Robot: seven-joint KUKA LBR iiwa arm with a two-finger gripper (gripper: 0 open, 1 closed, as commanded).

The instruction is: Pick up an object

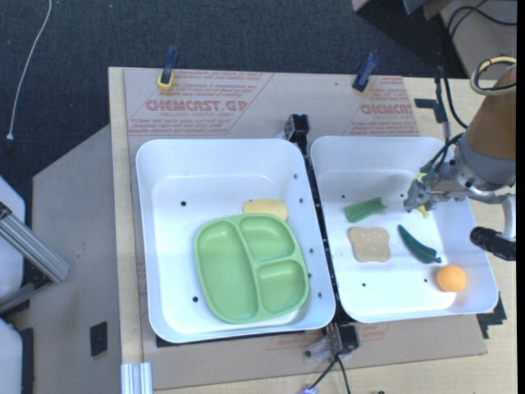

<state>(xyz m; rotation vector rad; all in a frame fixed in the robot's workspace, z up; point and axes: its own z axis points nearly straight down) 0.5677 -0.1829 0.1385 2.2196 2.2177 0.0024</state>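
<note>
- As the arm (492, 130) reaches in from the right of the camera view, its grey body and orange band stand over the upper right part of the right bin (361, 150).
- The gripper (420, 197) hangs low above the right bin's upper middle; whether it is apart or together cannot be told, and nothing is visible within it.
- The right bin holds 4 loose objects. A green strip (363, 210) lies tilted just left of the gripper.
- A tan bread-like slice (369, 244) lies flat near the bin's centre, just below the green strip.
- A dark green pod-shaped piece (417, 245) lies at a slant just right of the slice, below the gripper and apart from it.
- An orange ball (450, 279) rests near the bin's lower right corner, just beside the lower end of the pod-shaped piece.
- The left bin (164, 220) holds a light green divided plate (250, 268) with 3 compartments, lying flat in its lower middle.
- A pale yellow object (266, 209) lies at the plate's upper edge, partly hidden by it.
- Both bins rest side by side on a brown board (246, 105), with 2 clamps (167, 68) at its far edge.
</note>
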